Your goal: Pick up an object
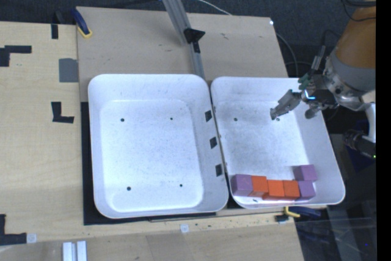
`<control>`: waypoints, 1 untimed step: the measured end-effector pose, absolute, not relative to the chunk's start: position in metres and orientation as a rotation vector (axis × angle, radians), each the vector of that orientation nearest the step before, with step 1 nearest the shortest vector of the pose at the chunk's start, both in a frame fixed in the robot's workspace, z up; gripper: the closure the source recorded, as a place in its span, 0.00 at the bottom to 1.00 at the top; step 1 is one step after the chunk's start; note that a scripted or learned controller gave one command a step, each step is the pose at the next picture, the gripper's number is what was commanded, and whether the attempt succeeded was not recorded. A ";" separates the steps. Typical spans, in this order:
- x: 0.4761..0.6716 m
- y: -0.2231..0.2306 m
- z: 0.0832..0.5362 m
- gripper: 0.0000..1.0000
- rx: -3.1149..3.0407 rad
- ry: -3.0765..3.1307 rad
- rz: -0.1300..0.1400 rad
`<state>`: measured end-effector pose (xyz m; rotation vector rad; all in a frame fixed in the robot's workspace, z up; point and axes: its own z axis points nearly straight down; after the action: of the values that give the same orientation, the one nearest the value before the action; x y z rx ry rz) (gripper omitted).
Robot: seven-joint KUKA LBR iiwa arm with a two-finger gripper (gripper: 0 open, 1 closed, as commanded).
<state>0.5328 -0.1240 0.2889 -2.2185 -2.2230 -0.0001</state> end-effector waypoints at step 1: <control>0.553 -0.049 0.274 0.00 -2.209 -2.228 0.001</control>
<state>0.5526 -0.0495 0.2737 -2.2093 -2.2280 0.0010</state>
